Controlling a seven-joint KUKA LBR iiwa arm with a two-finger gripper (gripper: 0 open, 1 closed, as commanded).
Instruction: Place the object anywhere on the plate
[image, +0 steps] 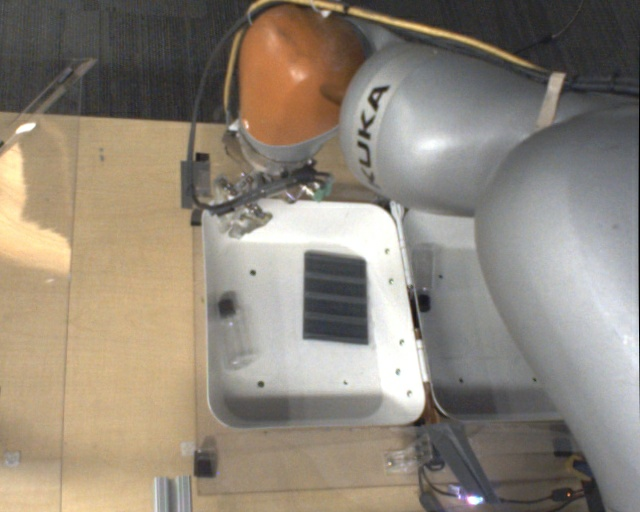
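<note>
One step in hand: the pick-up, as I judge it; the bottle is not yet taken, so nothing is ready to go on the plate.
Next move calls for: bringing the claw from the bin's far edge down the bin's left side to the bottle, then taking the bottle across its narrow width, since it lies flat and looks likely to roll.
Arm, one: the grey arm (480, 150) with its orange band reaches in from the right and covers much of the right bin.
Bins, two: the left bin (215, 400) and the right bin (470, 330) sit side by side on the bench (100, 300).
Plate, one: a dark ribbed slab (335, 297), probably the plate meant, lies flat near the middle of the left bin.
Claw, one: the gripper (262, 192) hangs over the far left corner of the left bin, well apart from the bottle; whether it is released or clenched I cannot tell, and nothing shows held in it.
Bottle, one: a small clear bottle (233, 332) with a dark cap lies on its side by the left wall of the left bin, apart from the slab.
</note>
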